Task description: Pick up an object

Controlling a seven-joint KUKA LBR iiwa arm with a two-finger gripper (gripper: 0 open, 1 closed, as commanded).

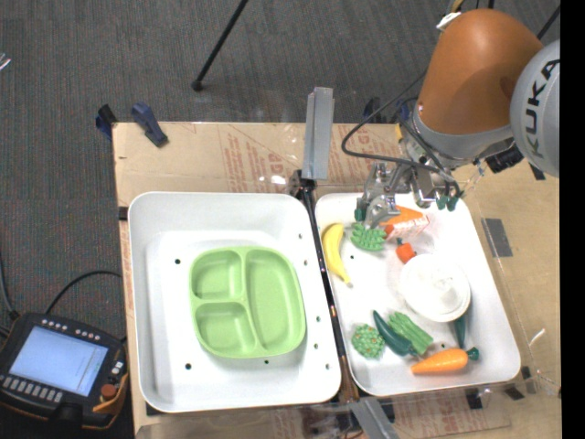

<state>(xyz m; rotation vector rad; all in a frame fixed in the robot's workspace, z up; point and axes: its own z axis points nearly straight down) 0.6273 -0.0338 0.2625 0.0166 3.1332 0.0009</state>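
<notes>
Below, two white bins [146, 245] on a cardboard-topped bench [228, 154].

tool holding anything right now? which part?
Cannot tell. The tool sits low over the right bin's far end, just above an orange toy and a green brush-like toy; no grasp is visible.

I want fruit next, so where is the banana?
The banana lies in the right bin, along its left wall, left of a green brush.
</notes>
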